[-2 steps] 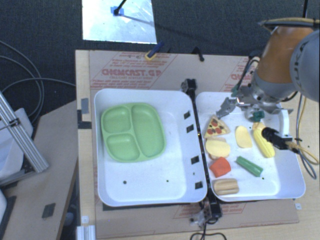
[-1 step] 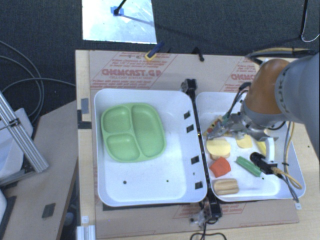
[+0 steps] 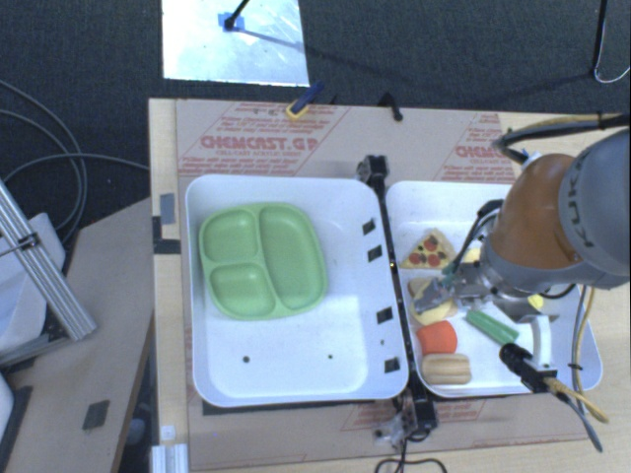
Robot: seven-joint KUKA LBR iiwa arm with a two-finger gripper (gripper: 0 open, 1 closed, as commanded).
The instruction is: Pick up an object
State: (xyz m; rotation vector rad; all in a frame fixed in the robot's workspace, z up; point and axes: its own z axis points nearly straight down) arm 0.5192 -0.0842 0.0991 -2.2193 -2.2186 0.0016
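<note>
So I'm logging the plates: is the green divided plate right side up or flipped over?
Right side up: the green plate lies flat in the left bin, its three hollows facing upward.

I see my gripper (image 3: 441, 299) low in the right bin (image 3: 582, 368), just above the tomato (image 3: 438, 337), pizza slice (image 3: 431, 249) beyond, green tray (image 3: 262, 259) in the left bin (image 3: 286, 363)

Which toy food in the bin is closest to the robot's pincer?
The yellowish piece right at the pincer, in the right bin. The pizza slice sits farther up, and the red-orange piece and the bread roll lie farther down.
</note>
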